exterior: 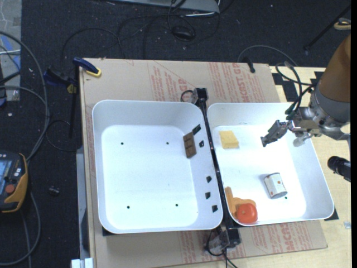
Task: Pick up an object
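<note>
Over the right bin (pixel 312 149), near its far edge, our gripper (pixel 273 134) hovers open and empty; next we descend onto the sponge (pixel 228 139).

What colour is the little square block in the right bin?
Pale yellow; the square block shows clearly in the camera view.

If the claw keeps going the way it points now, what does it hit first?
Probably the yellow block: the claw points left across the right bin toward it. Depth is unclear, so it might pass above.
</note>
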Tool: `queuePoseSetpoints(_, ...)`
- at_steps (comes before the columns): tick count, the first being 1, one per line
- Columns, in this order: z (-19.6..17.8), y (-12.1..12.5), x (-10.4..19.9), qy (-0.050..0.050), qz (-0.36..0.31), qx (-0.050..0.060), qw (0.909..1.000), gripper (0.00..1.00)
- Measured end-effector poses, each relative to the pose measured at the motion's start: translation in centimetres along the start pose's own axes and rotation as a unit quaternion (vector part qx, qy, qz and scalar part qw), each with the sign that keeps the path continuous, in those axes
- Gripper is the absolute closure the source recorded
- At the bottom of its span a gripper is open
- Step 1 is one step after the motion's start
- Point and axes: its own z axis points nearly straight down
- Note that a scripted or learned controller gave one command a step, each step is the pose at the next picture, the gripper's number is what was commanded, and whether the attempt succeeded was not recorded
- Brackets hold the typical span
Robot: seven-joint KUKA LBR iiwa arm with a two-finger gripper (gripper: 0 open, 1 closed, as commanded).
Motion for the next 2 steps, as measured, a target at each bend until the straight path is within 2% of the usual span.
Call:
queuePoseSetpoints(1, -4.9, 2.0, -1.9, -0.001, 0.034, -0.002, 0.9994, 0.0)
queuePoseSetpoints(2, 1.0, 1.5, -0.2, 0.0, -0.01, 0.001, 0.9999, 0.0)
